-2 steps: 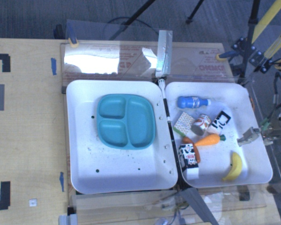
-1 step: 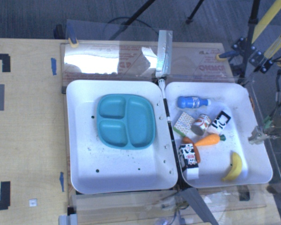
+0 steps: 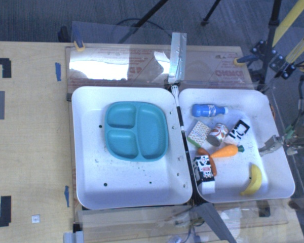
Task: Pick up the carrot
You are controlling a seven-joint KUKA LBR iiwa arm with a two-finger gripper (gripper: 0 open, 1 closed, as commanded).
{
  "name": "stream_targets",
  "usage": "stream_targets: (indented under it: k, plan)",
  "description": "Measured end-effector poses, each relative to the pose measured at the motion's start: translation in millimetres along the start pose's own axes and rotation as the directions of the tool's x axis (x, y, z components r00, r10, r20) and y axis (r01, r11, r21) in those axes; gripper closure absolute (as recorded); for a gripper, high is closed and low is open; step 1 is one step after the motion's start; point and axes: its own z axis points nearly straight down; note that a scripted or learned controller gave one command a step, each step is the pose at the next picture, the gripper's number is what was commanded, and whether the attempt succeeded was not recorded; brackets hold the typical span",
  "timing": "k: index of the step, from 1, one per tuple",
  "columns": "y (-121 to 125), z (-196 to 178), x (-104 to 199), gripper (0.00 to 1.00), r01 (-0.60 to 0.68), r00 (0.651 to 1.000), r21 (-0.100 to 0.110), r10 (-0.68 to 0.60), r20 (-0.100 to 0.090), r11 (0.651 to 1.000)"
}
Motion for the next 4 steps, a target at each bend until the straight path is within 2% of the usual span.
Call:
stream_targets:
  k: [1,2,3,4]
  plan:
    - [72.2,52.7,64.6,0.00,0.111,0.994,-0.002,-0.111,0.001,0.994]
    - [27.2,104.6,113.1,0.00,0.130,0.992,-0.002,-0.130,0.002,0.992]
    - [49.2,108.3,114.3,0.00,0.152,0.988,-0.005,-0.152,0.002,0.988]
    - [50.7,97.2,114.0,1.00,0.151,0.989,-0.011,-0.151,0.004,0.988]
